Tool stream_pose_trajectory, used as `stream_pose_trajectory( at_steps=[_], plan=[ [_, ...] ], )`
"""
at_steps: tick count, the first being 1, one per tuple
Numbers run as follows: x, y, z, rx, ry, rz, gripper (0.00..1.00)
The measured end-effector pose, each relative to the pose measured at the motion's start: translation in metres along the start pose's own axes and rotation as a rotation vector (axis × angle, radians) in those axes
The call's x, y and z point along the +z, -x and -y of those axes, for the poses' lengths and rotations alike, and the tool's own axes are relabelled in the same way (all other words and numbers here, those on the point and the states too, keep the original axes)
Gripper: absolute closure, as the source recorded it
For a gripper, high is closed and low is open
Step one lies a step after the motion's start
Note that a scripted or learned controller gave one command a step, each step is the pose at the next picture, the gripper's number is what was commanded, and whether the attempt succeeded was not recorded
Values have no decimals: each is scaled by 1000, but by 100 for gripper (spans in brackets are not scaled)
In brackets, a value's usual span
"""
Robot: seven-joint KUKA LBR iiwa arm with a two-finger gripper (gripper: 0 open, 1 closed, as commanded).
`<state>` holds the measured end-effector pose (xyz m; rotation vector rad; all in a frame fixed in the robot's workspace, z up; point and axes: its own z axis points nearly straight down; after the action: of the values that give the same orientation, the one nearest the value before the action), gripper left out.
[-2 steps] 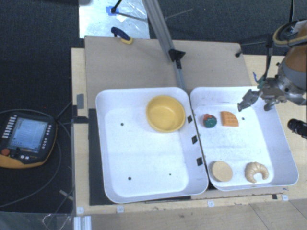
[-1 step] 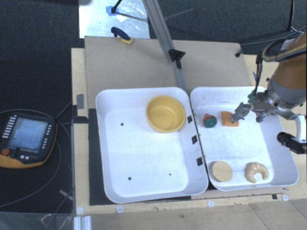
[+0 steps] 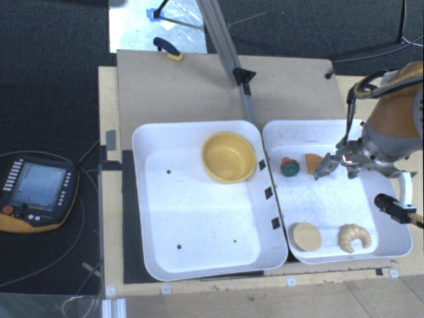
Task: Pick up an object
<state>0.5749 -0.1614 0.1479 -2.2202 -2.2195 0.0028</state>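
Two white bins sat side by side on the bench. The left bin held one yellow bowl at its upper right. The right bin held four things: a green-and-red ball, an orange wedge, a tan disc and a croissant. Dark carpet lay around; a pendant rested far left. The gripper hovered beside the wedge, maybe touching it; whether the claw was open, I couldn't tell.

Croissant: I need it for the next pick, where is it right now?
The croissant lies in the right bin's near corner, beside the round tan disc.
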Motion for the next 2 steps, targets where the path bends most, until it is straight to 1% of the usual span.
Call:
stream_pose_trajectory(
  at_steps=[1, 2],
  plan=[
    [52, 0, 1, 0, 0, 0, 0],
    [39, 0, -1, 0, 5, 1, 100]
  ],
)
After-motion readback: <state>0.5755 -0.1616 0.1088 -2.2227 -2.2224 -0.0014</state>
